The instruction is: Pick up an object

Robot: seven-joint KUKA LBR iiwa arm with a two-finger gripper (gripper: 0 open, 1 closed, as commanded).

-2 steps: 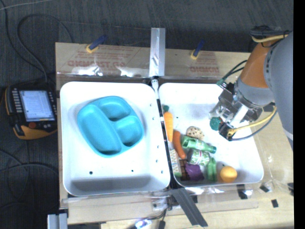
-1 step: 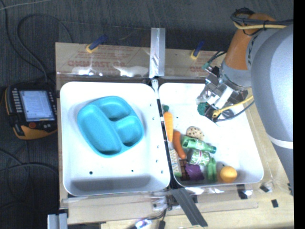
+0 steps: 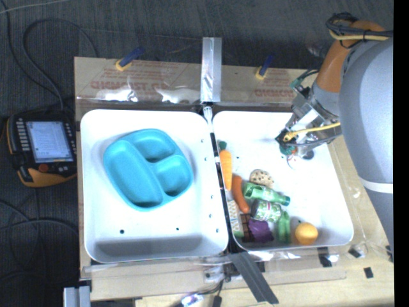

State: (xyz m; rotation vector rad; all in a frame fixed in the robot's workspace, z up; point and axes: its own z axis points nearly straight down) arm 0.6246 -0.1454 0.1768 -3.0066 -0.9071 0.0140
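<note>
The right bin (image 3: 319, 190) holds a pile of toy food along its left and front sides. An orange carrot (image 3: 225, 165) lies against the left wall. Beside it are a speckled beige lump (image 3: 261, 177), a green bottle (image 3: 269, 197) on its side, a purple item (image 3: 258, 229) and an orange fruit (image 3: 307, 233) at the front. My gripper (image 3: 299, 151) hangs over the bin's bare far right part, apart from the pile, with nothing seen in it.
The left bin (image 3: 102, 235) holds a large blue divided tray (image 3: 148, 166). A metal divider (image 3: 211, 75) stands between the bins at the back. A teach pendant (image 3: 41, 147) lies off the bench to the left.
</note>
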